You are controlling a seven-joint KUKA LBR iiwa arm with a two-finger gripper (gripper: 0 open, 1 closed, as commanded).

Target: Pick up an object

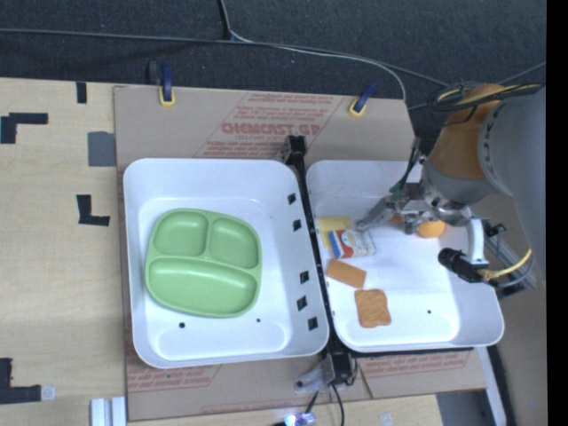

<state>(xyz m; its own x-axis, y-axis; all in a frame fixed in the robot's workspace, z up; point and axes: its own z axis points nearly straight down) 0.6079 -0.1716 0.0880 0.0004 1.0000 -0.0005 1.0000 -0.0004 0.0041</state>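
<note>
Glossy green, my three-section plate (pixel 204 261) sits in the left bin (pixel 142 185). In the right bin (pixel 461 327), the gripper (pixel 413 216) hangs beside a small orange ball (pixel 431 229) (blurred; I cannot tell its grip), near two tan wafers (pixel 372 307).

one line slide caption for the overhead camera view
KUKA arm's gripper reaches into the right bin above small food items; a green divided plate sits in the left bin.
</note>
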